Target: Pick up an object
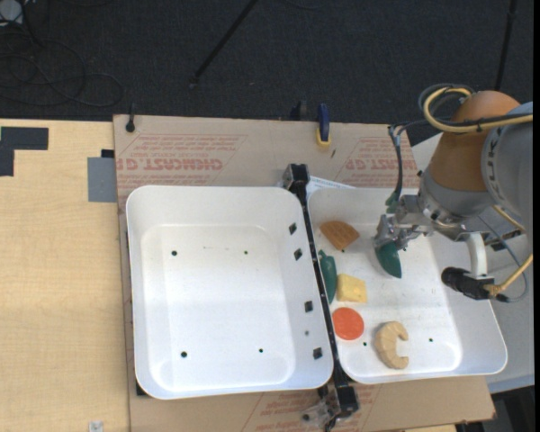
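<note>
Here the gripper (393, 238) hung over the right bin (472, 354), fingers closed around a dark green piece (391, 259) that pointed down beneath them, just above the floor.

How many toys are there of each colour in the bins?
Green: 2, the dark green piece at the pincer and the green piece by the divider
Yellow: 1, the yellow block
Orange-red: 1, the round disc
Tan or brown: 2, the waffle-like piece and the curved croissant shape
Total: 6, all in the right bin
</note>
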Controlling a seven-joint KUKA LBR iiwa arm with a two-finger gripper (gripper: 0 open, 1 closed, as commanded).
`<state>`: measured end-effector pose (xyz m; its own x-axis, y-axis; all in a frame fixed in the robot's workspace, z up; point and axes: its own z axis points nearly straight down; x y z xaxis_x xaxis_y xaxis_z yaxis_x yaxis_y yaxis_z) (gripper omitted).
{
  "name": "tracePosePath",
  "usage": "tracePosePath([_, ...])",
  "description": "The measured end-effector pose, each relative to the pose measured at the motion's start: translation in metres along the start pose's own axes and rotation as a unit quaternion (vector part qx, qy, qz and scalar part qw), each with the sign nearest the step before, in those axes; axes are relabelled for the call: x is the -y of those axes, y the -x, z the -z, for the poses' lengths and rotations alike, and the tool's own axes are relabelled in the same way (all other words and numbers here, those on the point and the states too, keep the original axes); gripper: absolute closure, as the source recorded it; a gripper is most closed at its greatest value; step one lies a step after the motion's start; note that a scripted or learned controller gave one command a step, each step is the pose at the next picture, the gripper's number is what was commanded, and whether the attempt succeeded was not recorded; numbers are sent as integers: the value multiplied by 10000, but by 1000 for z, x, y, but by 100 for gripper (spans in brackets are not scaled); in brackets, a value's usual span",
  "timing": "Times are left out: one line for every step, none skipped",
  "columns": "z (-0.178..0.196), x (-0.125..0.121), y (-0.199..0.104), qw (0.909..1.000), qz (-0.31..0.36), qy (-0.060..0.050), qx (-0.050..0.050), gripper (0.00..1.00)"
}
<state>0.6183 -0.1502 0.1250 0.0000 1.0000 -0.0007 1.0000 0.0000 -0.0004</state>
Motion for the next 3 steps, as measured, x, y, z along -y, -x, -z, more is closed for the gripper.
tracePosePath([-5, -26, -16, 10000, 8, 1, -4, 100])
tracePosePath([36, -26, -27, 10000, 8, 11, -5, 100])
tracePosePath([25, -25, -21, 10000, 2, -18, -3, 100])
